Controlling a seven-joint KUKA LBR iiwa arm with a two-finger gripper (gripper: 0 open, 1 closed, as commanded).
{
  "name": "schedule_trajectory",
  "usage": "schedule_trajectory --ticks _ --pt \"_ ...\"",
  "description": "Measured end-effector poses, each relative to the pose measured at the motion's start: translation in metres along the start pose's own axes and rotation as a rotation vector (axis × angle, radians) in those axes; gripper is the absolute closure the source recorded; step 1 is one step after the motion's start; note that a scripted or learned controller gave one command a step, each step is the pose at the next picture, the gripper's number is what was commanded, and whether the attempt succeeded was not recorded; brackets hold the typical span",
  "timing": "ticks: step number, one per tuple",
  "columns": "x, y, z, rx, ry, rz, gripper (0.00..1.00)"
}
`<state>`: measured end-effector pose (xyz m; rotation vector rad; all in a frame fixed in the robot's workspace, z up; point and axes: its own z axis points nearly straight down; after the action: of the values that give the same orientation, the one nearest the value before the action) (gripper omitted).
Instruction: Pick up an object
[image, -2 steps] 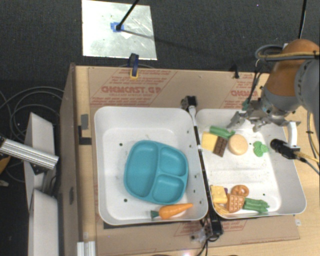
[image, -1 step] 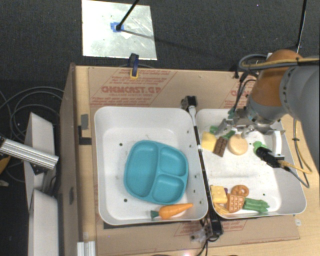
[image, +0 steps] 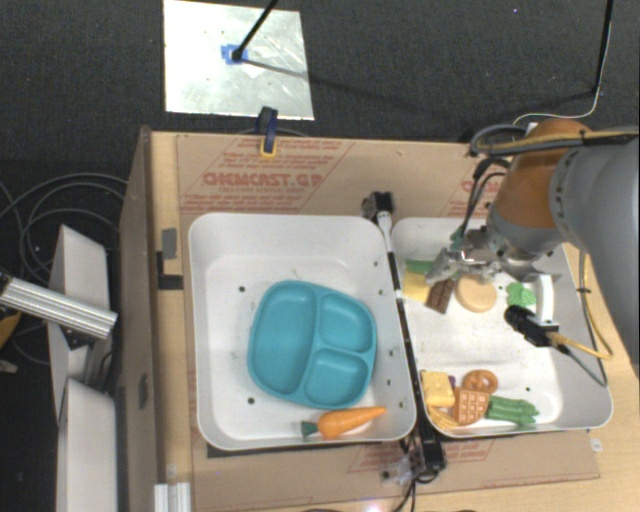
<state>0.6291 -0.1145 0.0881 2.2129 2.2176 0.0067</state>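
Your worktop (image: 300, 165) carried two white bins side by side, and the pick looked barely under way. The left bin (image: 225, 330) held a blue divided plate (image: 312, 342) and, near its front wall, a toy carrot (image: 345, 422); both lay well apart from the arm. The arm (image: 560, 195) reached in from the right over the right bin (image: 585, 385), with its end effector (image: 468, 262) low over that bin's back left corner. You could not tell from this angle whether it was apart or together, and nothing showed plainly clamped in it. Just beside it lay the likeliest targets: a brown block (image: 439, 295) tilted next to a round tan piece (image: 476, 296), with a green piece (image: 419, 268) behind them. I judged that none of these had left the bin floor. Other candidates sat at the bin's front: a yellow block (image: 436, 388), a waffle (image: 469, 407), a pretzel (image: 481, 381) and a green pod (image: 512, 409), all untouched. Closing, lifting and clearing the bin remained for you to confirm.
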Motion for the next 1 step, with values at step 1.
schedule_trajectory --ticks 1 --pt "-0.0005 0.0035 -0.0149 -0.011 -0.002 -0.001 1.0"
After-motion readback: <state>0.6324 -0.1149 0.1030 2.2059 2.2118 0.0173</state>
